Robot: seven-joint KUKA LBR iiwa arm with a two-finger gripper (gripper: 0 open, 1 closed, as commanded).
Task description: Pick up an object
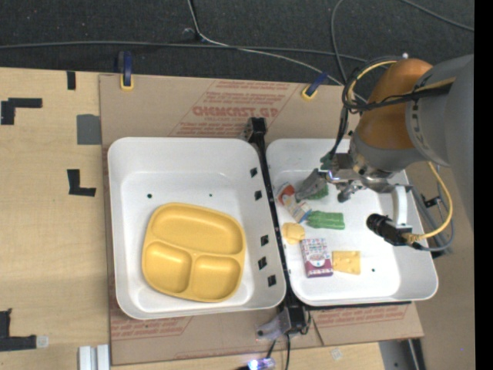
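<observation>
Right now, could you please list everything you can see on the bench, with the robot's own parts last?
left bin: 1, white, left half of bench
divided tray: 1, yellow, three compartments, in left bin
right bin: 1, white, beside left bin
green object: 1, middle of right bin
red and white packet: 1, front of right bin
yellow wedge: 1, right of the packet
small yellow piece: 1, by right bin's left wall
arm: 1, grey and orange, over right bin
gripper: 1, above right bin's items

The two bins point(123, 206) looked like smooth white plastic. The yellow tray point(192, 251) was glossy plastic. The board point(185, 114) beneath was matt cardboard.
</observation>
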